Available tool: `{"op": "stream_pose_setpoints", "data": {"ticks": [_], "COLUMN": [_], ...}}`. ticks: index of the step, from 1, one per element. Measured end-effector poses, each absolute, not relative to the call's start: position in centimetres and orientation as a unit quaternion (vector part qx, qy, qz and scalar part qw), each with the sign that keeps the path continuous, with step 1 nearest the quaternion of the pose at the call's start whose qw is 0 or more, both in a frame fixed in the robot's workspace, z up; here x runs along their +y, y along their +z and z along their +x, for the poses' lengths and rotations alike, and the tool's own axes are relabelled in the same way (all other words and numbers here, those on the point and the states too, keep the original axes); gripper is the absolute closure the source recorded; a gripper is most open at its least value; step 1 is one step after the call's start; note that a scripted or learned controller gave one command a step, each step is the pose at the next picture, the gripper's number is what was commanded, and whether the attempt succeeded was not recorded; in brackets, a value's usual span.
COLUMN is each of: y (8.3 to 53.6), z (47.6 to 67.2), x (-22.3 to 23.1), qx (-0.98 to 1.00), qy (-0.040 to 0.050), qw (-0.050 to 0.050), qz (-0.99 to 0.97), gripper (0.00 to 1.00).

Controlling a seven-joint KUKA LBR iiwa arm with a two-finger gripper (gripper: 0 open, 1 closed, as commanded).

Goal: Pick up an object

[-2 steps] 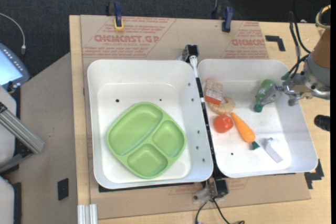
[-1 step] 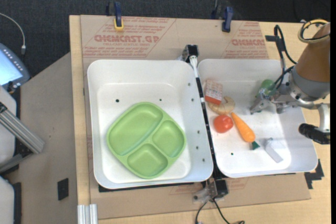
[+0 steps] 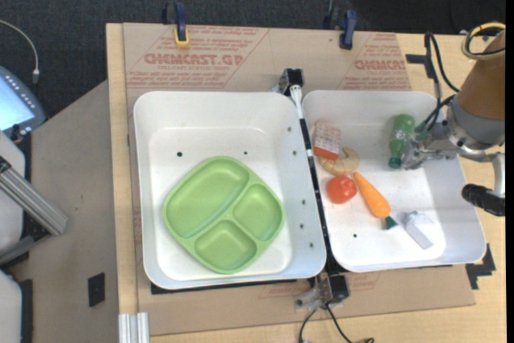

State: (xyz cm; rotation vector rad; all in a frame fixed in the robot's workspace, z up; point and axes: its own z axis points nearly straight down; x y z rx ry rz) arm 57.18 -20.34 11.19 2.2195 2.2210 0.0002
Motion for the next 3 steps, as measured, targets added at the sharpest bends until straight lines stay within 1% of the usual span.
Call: {"op": "stream_pose_setpoints", "data": {"ticks": [1,2,3], "y": [17.4,23.8,24.3], "z": [57.9,57.7,57.7], "x": [-20.0,-20.2,-20.2], "qx": [0.708,0.708,0.708], "qy": [0.0019,0.0016,0.0006], "qw": [0.004,0.004,0.002], "qz": [0.706,0.707,0.707], "gripper": [1.00,1.00,1.00]}}
